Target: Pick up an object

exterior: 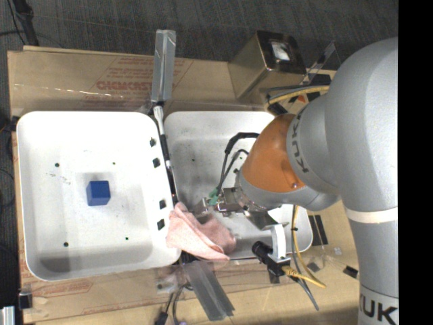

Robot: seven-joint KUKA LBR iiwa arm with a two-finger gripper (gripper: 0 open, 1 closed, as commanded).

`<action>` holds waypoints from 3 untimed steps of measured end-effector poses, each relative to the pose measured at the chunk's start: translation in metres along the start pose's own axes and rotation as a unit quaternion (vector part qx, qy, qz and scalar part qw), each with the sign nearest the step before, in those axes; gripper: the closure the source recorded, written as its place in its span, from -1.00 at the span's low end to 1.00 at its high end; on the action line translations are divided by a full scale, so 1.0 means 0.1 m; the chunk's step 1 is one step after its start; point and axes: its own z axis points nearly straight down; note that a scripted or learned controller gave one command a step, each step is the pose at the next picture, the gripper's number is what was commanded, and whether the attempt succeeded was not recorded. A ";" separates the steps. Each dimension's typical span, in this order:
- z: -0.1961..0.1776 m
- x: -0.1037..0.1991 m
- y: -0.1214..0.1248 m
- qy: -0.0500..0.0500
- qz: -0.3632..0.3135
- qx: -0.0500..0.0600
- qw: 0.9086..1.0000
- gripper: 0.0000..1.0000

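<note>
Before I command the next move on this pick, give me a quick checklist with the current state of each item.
1. Tool down inside the right bin: ok.
2. Tool beside the pink cloth at the bin's near left corner: ok.
3. Cloth gripped by the tool: cannot tell, the wrist hides the tip.
4. Cloth fully inside the bin: not ok, it drapes over the near edge.
5. Blue cube sitting apart in the left bin, out of the way: ok.

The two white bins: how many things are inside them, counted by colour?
Blue: 1, a small blue cube in the left white bin.
Pink: 1, a crumpled pink cloth at the near left corner of the right white bin.
Total: 2
</note>
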 end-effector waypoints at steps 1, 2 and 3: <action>-0.01 -0.10 0.63 0.000 0.100 0.000 0.995 -1.00; -0.06 0.00 0.25 0.000 0.059 0.001 0.998 -1.00; 0.00 0.08 -0.03 0.000 0.020 0.000 1.000 -1.00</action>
